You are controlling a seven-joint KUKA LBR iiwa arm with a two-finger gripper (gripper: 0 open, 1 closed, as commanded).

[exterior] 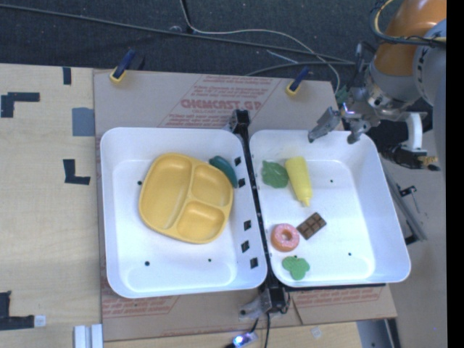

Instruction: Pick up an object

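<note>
**Gripper parked over right bin's far corner, nothing in hand**

I'm seeing the gripper (336, 127) hanging above the far right corner of the right bin (377, 194), fingers spread apart with nothing between them. I'm reading that as a staging pose: up and off to the side so the camera is getting a clean look at the contents before a target gets chosen.

Candidates are all sitting in the right bin. Yellow mustard bottle (299, 180) is lying on its side near the far edge, touching or just beside a green leaf-shaped piece (274, 174) toward the divider. Chocolate bar piece (312, 225) is lying mid-bin, pink donut (285, 237) just beside it, and a small green broccoli-like piece (296, 267) is at the near edge.

Left bin (119, 216) is carrying a yellow divided plate (186, 196), with a teal object (224, 170) wedged against its far right rim.

I'm judging the mustard bottle the easiest pick: closest to the gripper, and narrow enough to close across.
</note>
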